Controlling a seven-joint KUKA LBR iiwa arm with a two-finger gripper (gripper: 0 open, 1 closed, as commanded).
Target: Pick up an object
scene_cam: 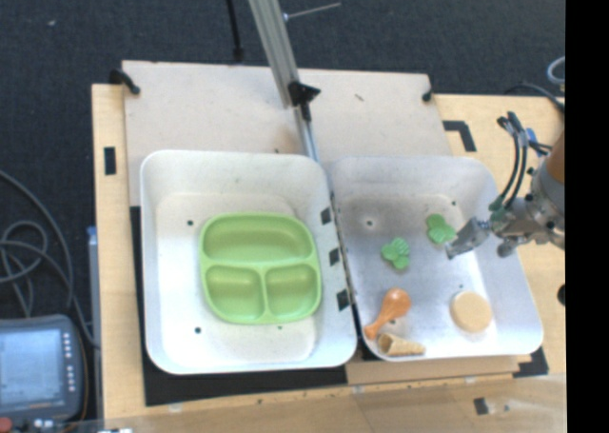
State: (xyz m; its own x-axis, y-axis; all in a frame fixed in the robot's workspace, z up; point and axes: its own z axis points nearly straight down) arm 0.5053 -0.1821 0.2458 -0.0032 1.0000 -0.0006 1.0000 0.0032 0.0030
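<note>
**Reaching over right bin: gripper beside green piece**

Reaching in from the right edge: grey arm with dark cables, ending in gripper low over the right bin. Finger spread: cannot tell, too small and blurred. Nothing visibly between the fingers.

Contents of right bin:
- small green piece, just left of the gripper tip, touching or nearly so; cannot tell which.
- second green piece, leafy in shape, near the bin's middle, apart from the first.
- orange spoon-like item, lying aslant toward the front left corner.
- tan cone-shaped item, at the front wall, just below the orange one.
- round beige item, front right area, well apart from the gripper.

Contents of left bin:
- green divided plate, three compartments, lying flat at centre.

Standing behind the bins: slanted metal pole, foot at the join between the two.
</note>
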